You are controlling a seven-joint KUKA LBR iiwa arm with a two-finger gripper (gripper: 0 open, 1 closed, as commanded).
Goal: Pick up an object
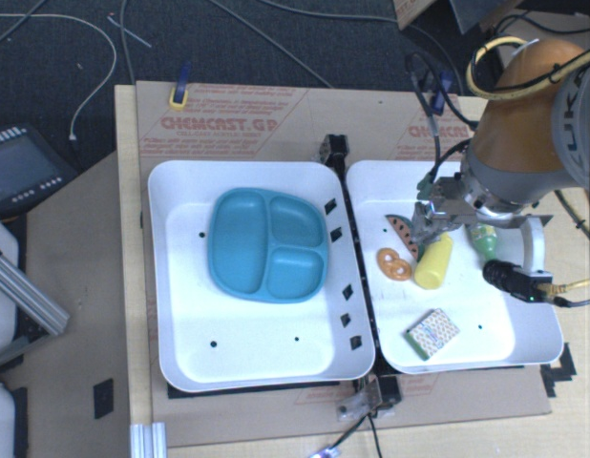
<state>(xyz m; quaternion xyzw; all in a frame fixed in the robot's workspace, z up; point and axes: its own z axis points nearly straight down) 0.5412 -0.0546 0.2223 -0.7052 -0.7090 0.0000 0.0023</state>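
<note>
Yellow cylinder (pixel 434 261) lies between pretzel (pixel 394 264) and gripper (pixel 431 219).

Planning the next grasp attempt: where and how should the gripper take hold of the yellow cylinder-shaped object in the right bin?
Probably across the middle of the yellow cylinder-shaped object, from above. It lies on its side, slightly slanted, so fingers should close across its narrow width, clear of the orange pretzel-shaped ring beside it.

The surface (pixel 133 284) is a tan board with red lettering printed along its 12 o'clock edge. Two shallow white bins lie directly on it, side by side and touching along a black seam at the centre: the left bin (pixel 180 351) toward 9 o'clock, the right bin (pixel 524 346) toward 3 o'clock. A small yellow-and-blue clip (pixel 180 91) sits at the 11 o'clock corner.
</note>
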